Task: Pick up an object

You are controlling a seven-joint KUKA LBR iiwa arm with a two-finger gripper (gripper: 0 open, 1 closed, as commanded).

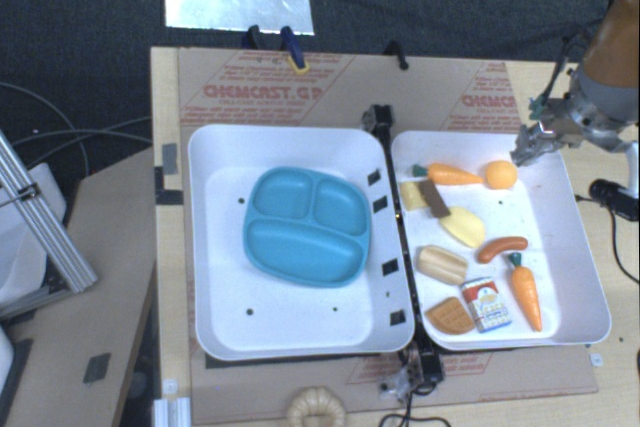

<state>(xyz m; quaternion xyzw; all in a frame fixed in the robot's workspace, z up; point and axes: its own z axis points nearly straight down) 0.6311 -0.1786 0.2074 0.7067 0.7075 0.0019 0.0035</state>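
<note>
2 white bins side by side on bench. Left bin (215, 215): blue plate (307, 225) with 3 compartments, lying flat near centre. Right bin (575, 245): toy food scattered. Carrot (452, 176) lying along far side, orange (500, 175) just beside its right end. Knife (433, 198) with brown handle slanting just below carrot, next to yellow cheese (412, 195) at bin's left wall. Pale potato (462, 227) mid-bin. Sausage (501, 248) right of potato, tilted. Bread roll (442, 264) below potato. Second carrot (526, 291), green top pointing away, along right side. Small carton (485, 303) with red label near front, cookie (449, 317) touching its left side. Arm (610, 65) in from right, above bin's far right corner. Gripper (527, 151) low over far edge, near orange, apart from it. Fingers: state cannot be told, too dark and small. Nothing seen between them.
</note>
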